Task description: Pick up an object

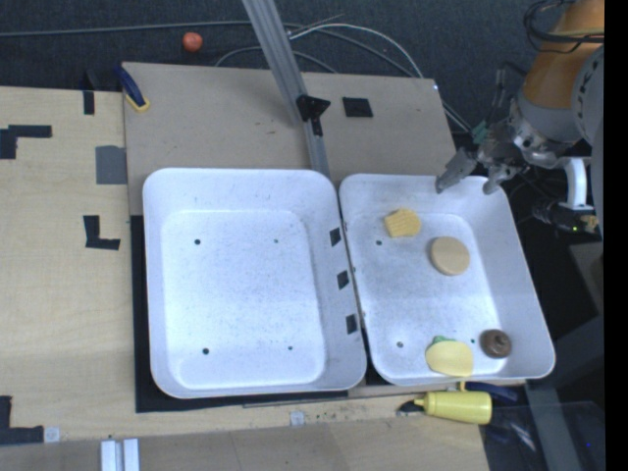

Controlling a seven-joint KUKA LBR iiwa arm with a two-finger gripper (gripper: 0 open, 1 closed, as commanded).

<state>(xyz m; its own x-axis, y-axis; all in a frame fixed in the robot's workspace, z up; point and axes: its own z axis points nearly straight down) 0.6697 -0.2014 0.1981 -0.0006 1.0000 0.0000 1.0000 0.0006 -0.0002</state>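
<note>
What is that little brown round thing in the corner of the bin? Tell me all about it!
The small brown round thing looks like a dark, chunky disc or ring with a paler middle, though it is too small to make out its material. It lies flat on the floor of the right bin, in the near corner on the arm's side, close to the rim. A yellow object lies just beside it, seemingly not touching. The gripper hovers at the bin's far edge, well away.

One fixed camera looks down at a slant on the counter (226, 116); both white bins (235, 283) sit mid-distance; arm (559, 77) enters far right.
</note>
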